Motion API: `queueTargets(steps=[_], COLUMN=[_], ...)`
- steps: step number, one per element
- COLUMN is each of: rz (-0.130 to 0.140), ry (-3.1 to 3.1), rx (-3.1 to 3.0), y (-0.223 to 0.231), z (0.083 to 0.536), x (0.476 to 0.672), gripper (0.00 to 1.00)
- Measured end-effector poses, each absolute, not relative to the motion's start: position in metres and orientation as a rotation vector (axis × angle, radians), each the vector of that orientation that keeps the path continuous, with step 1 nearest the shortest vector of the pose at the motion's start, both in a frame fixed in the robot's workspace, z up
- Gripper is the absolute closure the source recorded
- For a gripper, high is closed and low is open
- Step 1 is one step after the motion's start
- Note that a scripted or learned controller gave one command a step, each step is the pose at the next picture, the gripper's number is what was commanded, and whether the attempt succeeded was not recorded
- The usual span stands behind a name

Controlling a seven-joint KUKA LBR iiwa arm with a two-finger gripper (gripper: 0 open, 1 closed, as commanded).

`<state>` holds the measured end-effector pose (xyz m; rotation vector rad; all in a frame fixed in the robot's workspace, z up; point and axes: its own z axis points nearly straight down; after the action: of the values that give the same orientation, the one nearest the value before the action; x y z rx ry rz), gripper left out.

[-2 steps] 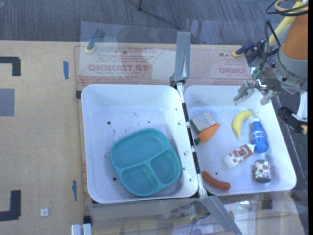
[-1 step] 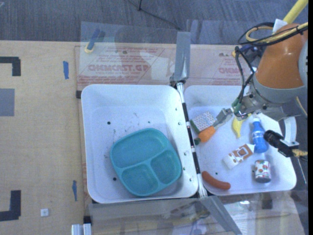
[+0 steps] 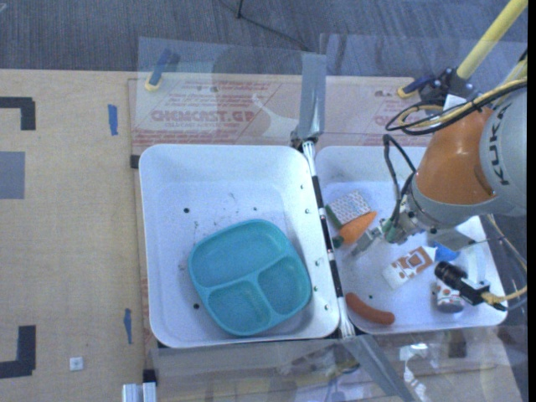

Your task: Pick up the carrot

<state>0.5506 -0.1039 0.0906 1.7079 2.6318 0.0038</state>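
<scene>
Grey carpet is lying behind a wooden surface (image 3: 67, 249) bearing two white bins, one arm (image 3: 456, 170) reaching in.
One carrot (image 3: 360, 224) is lying at the right bin's (image 3: 368, 162) left wall, just beside the pincer (image 3: 387, 231), whose grip I cannot tell; one sausage (image 3: 370, 310), one blue tray (image 3: 249, 276) in the left bin (image 3: 167, 182).

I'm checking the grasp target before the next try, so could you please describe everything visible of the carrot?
The carrot is a small orange piece, smooth and plastic-looking, with a green end toward the divider. It lies tilted in the right bin, near its left wall, just below a grey checked block that seems to touch it. The claw sits at its right end.
</scene>
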Motion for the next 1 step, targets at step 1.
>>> queueTargets(steps=[1], rz=[0.009], ry=[2.624], rx=[1.711], y=[-0.1056], z=[0.1022], x=[0.5519], gripper=[1.0])
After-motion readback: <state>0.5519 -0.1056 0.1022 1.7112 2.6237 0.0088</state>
